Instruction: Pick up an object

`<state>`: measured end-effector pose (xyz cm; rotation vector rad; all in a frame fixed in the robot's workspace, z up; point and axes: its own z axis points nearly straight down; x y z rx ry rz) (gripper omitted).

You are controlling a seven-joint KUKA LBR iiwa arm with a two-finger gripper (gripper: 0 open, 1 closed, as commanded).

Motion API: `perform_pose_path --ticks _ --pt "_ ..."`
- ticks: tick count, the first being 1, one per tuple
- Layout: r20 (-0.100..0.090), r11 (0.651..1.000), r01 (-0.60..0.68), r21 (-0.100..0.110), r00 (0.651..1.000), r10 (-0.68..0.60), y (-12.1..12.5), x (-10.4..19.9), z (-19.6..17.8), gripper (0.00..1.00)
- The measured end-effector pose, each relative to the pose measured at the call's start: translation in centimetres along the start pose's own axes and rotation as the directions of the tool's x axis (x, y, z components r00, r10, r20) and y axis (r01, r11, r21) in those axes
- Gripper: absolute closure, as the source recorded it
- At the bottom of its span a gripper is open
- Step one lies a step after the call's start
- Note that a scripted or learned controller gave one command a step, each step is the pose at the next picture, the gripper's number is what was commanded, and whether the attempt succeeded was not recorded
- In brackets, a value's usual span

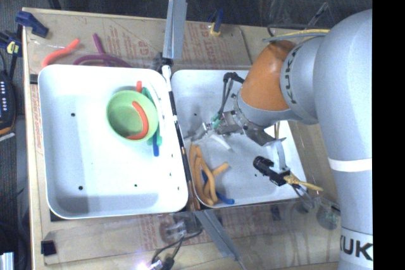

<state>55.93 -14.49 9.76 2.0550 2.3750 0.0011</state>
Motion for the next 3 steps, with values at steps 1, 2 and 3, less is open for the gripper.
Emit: perform_pose_path --ticks 1,2,3 --pt "0.000 1.000 0.016 0.002 1.000 -0.016 -0.1 -5.7 -6.2 0.00" --pt "-0.002 0.995 0.104 0.006 0.995 -0.104 -0.8 1.8 -0.5 0.00" --pt "-0.002 0.999 0.039 0.004 0.999 -0.039 -7.3 0.2 -3.1 0.00"
